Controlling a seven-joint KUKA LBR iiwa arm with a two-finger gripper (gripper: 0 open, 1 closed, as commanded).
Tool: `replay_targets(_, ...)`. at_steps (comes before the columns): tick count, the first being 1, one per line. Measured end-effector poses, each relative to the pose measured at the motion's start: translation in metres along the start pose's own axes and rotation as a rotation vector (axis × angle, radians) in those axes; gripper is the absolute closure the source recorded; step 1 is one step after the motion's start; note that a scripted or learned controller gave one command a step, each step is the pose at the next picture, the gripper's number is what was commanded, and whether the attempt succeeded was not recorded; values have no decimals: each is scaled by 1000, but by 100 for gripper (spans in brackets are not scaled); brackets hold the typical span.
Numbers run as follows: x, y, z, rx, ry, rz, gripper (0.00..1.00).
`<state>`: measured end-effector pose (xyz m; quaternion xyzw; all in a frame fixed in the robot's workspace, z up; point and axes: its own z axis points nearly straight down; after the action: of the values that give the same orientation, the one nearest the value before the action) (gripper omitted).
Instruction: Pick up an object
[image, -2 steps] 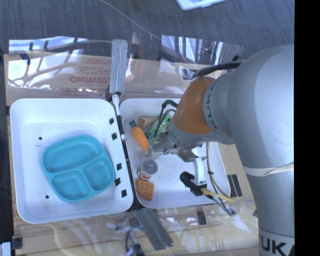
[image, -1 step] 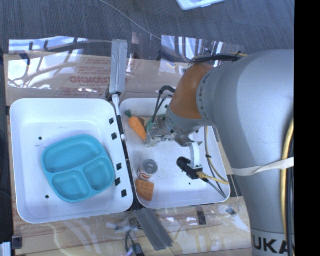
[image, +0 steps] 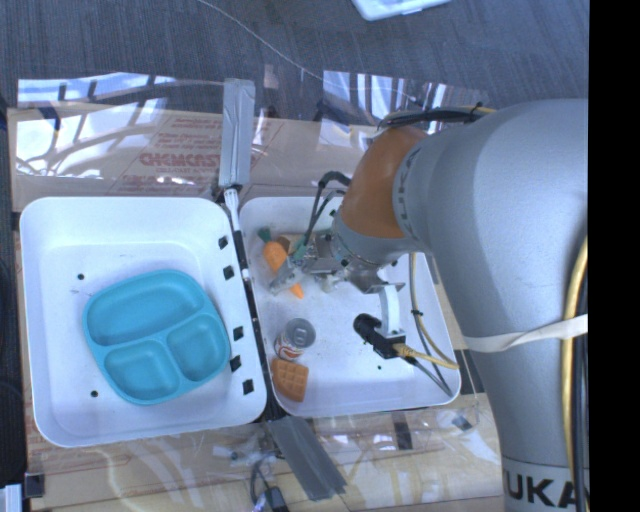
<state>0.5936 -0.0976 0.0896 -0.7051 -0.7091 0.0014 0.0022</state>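
In the right bin (image: 425, 385), my gripper (image: 303, 256) reaches down at the upper left, right beside an orange carrot-like toy (image: 274, 256) with a green top. A small orange piece (image: 296, 291) lies just below the gripper. Further toward the front stands a small can (image: 296, 337) with a silver lid. An orange waffle-like block (image: 290, 379) rests at that bin's front left corner. The arm's wrist with its orange band (image: 375, 195) hides the bin's upper middle.
The left bin (image: 50, 400) holds a blue divided plate (image: 155, 335). A black cable fitting (image: 375, 335) hangs off the wrist over the right bin's middle. The grey arm body (image: 510, 260) covers the right side. Cardboard and tape lie behind the bins.
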Motion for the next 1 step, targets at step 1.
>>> replay_targets(1,8,63,0,0,0,-1,0)
